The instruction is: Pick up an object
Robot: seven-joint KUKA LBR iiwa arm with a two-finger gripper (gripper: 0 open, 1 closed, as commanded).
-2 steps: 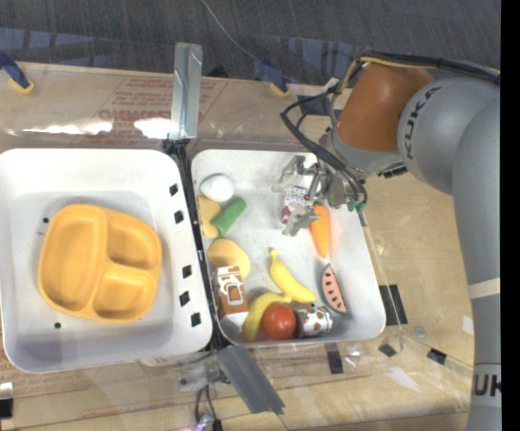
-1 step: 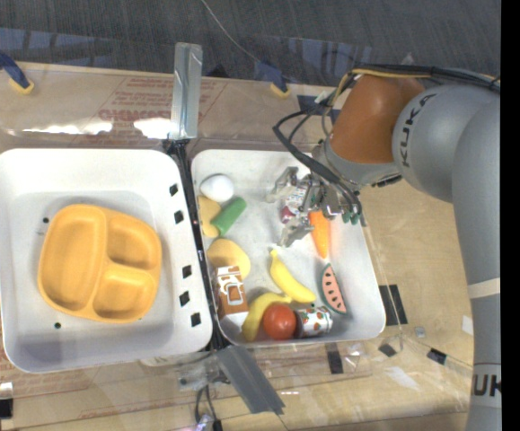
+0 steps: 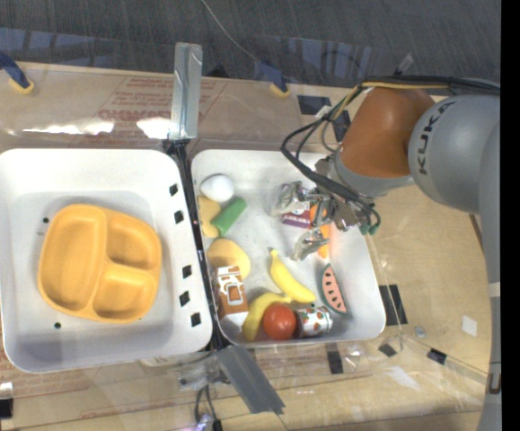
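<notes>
Figure: overhead slanted view of two white bins. You see the right bin crowded with toy food, and the left bin holding a yellow divided tray.

The gripper hangs low over the upper right quarter of the right bin, beneath the orange wrist band. Its metal parts blur into a crinkled silver wrapper just at its 10 o'clock, so you cannot tell how the jaws stand, nor whether anything lies between them.

Candidate objects, read from the bin's centre:
- banana at 6 o'clock, lying flat, touching the watermelon slice's neighbourhood but apart from it;
- watermelon slice at 4 o'clock, near the right wall;
- tomato at 6 o'clock, against the near wall, beside a small can;
- green block and white egg at 10 to 11 o'clock.

Handling, as a judgement: these look like light, stiff plastic pieces, smooth and likely slippery. The banana is nearest the gripper and least hemmed in; you should close across its narrow middle, jaws set square to its length. The wrapper is probably thin and crushable, and would give a poor hold. The egg and tomato, being round, may squirt out of a pinch.
</notes>
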